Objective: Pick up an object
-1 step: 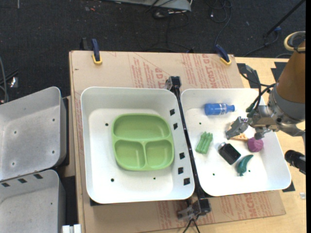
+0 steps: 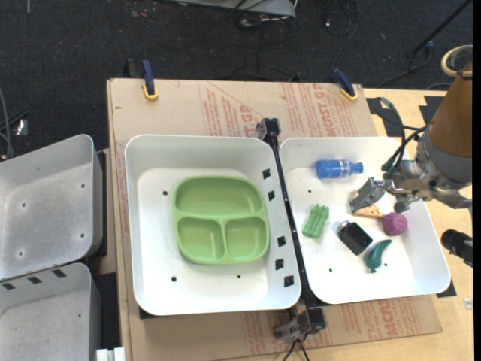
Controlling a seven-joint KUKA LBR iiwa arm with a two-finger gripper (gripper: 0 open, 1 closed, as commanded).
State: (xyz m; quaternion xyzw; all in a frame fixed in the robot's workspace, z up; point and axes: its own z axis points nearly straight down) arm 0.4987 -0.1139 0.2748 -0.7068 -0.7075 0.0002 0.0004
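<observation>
Though hard to read from above, looks set low over the right bin (image 2: 434,275), gripper (image 2: 368,195) reaching in from the right on the arm (image 2: 451,145). Cannot tell how wide or narrow the gripper stands; nothing seen clamped in it. Judged nearest target: wedge (image 2: 369,212), orange, lying flat on the bin floor just near of the gripper tip, touching it or close to touching. Cannot say which. Long axis of the wedge running left to right, so a grasp across its short side, far to near, seems called for. Needs only a short drop and a slight shift toward the near side.

Crowded there, though. Ball (image 2: 394,223), purple, just right of the wedge, maybe touching. Block (image 2: 354,238), black, just near and left of it. Hook (image 2: 378,254), teal, nearer again, beside the block. Could easily nudge the ball or catch the block on the way down.

Easier pickings farther off: bottle (image 2: 339,169), blue, lying on its side toward the far wall, axis left to right, well clear of the cluster. Bar (image 2: 316,222), green and ridged, off to the left, standing apart. Over in the left bin (image 2: 143,277), just a green tray (image 2: 222,220). Nothing lifted yet; task reads as at the approach stage.
</observation>
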